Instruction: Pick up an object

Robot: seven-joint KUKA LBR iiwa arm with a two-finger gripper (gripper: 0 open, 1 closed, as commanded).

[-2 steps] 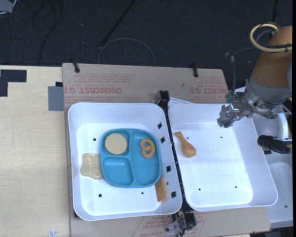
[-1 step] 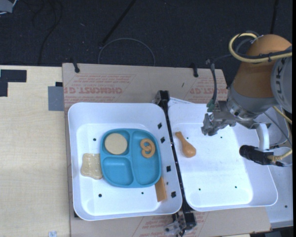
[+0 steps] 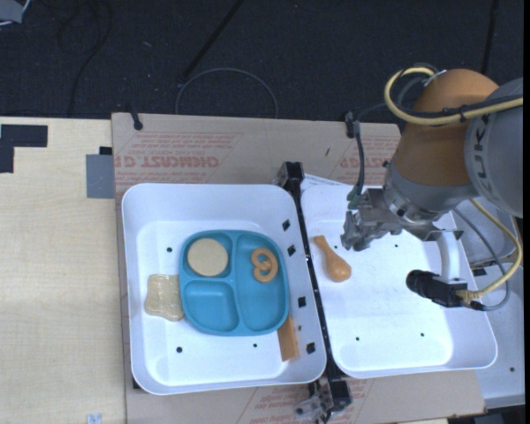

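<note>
orange drumstick-shaped toy (image 3: 333,261) lies on the floor of the right bin (image 3: 424,347), near that bin's left wall, its thin end pointing up-left and its rounded end down-right. just to its right and slightly above hangs the gripper (image 3: 353,239), dark and blurred against the white floor, close to the toy but apart from it; whether it is wide or narrow i cannot tell, and nothing shows held in it. the grey arm (image 3: 459,148) with its orange band reaches in from the right. in the left bin (image 3: 150,228) sits a blue tray (image 3: 234,312) with 3 compartments: a round tan cracker (image 3: 207,256) in the upper left one, a small pretzel (image 3: 264,264) in the upper right one. a pale yellowish piece (image 3: 163,297) touches the tray's left edge, and a brown stick (image 3: 287,338) lies by its lower right corner.
</note>
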